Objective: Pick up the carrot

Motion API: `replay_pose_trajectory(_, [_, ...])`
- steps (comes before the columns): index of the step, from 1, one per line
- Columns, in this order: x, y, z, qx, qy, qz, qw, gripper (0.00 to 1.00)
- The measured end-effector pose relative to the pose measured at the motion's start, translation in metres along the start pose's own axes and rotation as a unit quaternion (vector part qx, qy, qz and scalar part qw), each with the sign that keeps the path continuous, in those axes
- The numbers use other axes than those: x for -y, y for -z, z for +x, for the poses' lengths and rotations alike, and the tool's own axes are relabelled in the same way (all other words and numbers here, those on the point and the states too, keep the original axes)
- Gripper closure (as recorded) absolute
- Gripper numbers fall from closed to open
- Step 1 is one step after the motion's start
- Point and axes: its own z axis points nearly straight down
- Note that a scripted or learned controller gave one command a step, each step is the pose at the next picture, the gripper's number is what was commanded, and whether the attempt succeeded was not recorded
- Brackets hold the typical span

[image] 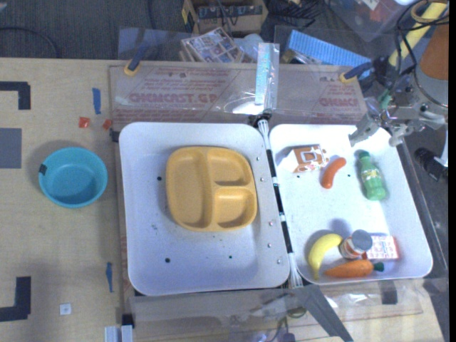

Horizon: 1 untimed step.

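The small orange carrot with a green stub at one end (pixel 350 268) lies at the lower edge of the right-hand shallow white bin (pixel 413 212), low in the right half of the frame. Its long axis runs nearly level across the picture, tilted slightly, with the green tip pointing right. It is crowded: a yellow banana-shaped toy (pixel 324 250) touches or nearly touches its left end from above, a small round jar with a dark lid (pixel 354 245) sits just above its middle, and a red-and-white printed carton (pixel 385 247) lies just above its right end.

The gripper (pixel 376 123) hangs at the upper right corner of the same bin, well apart from the carrot. The carrot lies almost straight down the frame from it, a little to the left, with the bin's whole depth between them. The jaws look spread and released, nothing between them, though at this slant the view is not sharp. A green plastic bottle (pixel 370 177) lying on its side and a red sausage-shaped toy (pixel 332 172) sit between gripper and carrot, beside a small orange-and-white box (pixel 308 158).

I judge that the coming move must carry the jaws down the frame and close them across the carrot's short width, from the side away from the jar if the bin's rim allows.

The left-hand white bin (pixel 142 191) holds a yellow divided plastic plate (pixel 211 187); a blue bowl (pixel 73 177) stands on the worktop (pixel 43 248) at far left.
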Motion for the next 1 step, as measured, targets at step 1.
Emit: replay_pose_trajectory(1, [-0.0506, -0.1227, 0.0197, 0.003, 0.0, -0.018, 0.9998, 0.0])
